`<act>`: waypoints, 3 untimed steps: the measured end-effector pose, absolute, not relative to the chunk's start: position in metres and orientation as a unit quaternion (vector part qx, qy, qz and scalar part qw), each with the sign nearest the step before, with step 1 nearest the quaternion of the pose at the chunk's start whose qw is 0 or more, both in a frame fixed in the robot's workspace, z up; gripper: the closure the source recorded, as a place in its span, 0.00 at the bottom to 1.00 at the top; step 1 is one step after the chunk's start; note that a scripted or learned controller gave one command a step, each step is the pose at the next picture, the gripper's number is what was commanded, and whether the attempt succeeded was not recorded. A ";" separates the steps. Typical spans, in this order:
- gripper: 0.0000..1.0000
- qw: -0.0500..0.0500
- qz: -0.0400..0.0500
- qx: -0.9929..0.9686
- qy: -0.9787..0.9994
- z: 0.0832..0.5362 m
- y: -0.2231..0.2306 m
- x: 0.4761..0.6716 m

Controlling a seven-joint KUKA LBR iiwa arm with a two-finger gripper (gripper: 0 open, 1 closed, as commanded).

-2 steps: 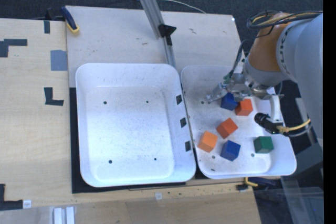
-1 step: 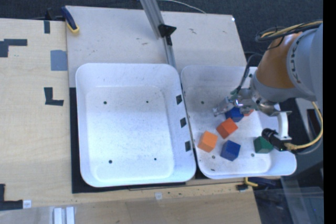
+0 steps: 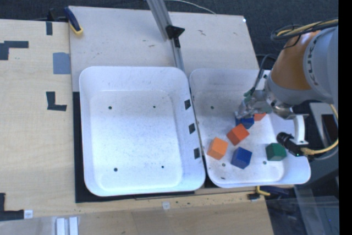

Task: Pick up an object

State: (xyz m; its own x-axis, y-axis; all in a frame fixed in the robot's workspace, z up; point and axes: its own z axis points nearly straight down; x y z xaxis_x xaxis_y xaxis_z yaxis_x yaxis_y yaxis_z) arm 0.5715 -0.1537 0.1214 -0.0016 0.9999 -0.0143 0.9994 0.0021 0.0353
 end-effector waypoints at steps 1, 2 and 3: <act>1.00 0.002 0.004 0.703 0.711 0.197 -0.068 0.601; 0.00 0.000 -0.001 0.706 0.708 0.192 -0.074 0.597; 0.00 0.001 -0.001 0.709 0.706 0.115 -0.135 0.571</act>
